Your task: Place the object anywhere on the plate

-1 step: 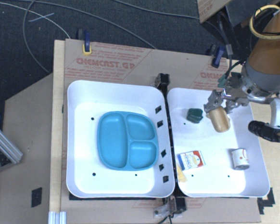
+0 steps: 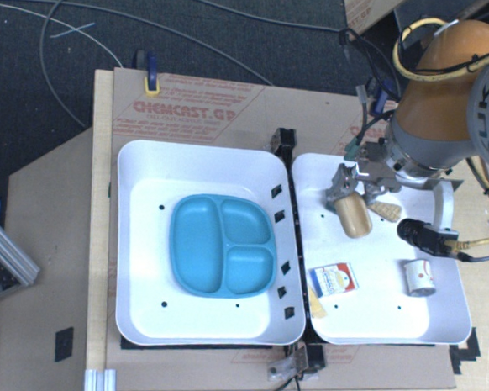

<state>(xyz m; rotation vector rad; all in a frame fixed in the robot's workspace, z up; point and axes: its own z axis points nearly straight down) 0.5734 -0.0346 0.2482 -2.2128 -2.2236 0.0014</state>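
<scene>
I see the gripper (image 2: 352, 193) low over the right bin (image 2: 437, 319), toward its 11 o'clock corner. A tan cylindrical object (image 2: 353, 216) sits tilted right beneath it, touching or nearly so; I cannot tell how the jaws stand. The blue sectioned plate (image 2: 222, 245) lies centred in the left bin (image 2: 144, 183). At the object's 6 o'clock lies a small carton (image 2: 333, 279); at 4 o'clock, a white can (image 2: 418, 276).
</scene>
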